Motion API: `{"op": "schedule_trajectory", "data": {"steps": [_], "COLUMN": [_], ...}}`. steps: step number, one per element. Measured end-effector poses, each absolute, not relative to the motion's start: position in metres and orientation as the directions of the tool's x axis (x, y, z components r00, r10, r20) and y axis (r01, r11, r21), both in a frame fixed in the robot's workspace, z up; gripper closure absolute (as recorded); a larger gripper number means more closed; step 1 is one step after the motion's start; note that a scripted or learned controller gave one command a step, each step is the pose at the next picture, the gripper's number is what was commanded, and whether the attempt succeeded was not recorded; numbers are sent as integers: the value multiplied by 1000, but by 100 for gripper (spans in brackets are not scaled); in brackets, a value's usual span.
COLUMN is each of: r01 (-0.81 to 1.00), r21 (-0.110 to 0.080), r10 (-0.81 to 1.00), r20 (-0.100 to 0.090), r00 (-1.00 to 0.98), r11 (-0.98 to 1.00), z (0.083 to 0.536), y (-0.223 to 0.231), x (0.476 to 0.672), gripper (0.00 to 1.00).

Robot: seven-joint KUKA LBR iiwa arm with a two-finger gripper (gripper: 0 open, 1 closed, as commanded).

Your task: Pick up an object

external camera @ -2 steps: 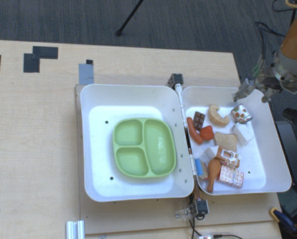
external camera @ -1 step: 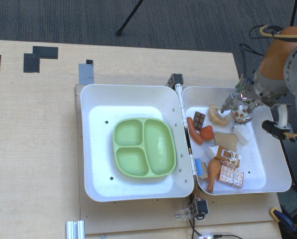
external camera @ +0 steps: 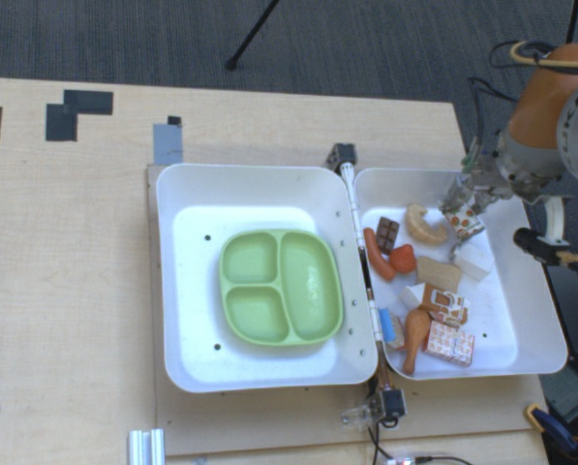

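The gripper (external camera: 466, 204) hangs over the far part of the right bin (external camera: 531, 356), with a small red-and-white patterned block (external camera: 466, 226) right at its fingertips; whether the block is pinched between the fingers or merely under them is too small to tell. Just beside it lies a pale bread-like ring piece (external camera: 424, 224). Nearer the middle of that bin sit a dark brown chocolate piece (external camera: 388, 230), a red sausage (external camera: 377, 253), a red-orange lump (external camera: 402, 257), a tan slab (external camera: 440, 273), a white block (external camera: 471, 263), an orange drumstick (external camera: 415, 335) and two more patterned blocks (external camera: 449, 332). The left bin (external camera: 172, 289) holds a green divided plate (external camera: 281, 288). The arm (external camera: 550, 114) is cut off at the right edge of the surface (external camera: 66, 260)
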State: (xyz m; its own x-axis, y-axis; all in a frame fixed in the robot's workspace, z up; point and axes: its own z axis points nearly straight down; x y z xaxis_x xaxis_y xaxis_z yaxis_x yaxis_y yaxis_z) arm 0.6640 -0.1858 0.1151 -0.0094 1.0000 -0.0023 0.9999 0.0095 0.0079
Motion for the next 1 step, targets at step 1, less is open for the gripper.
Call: {"op": "schedule_trajectory", "data": {"steps": [1], "r01": [1000], "r21": [7], "r10": [1000], "r20": [0], "r00": [-7], "r11": [7], "z": [222], "y": [-127], "x": [630], "gripper": [100]}}
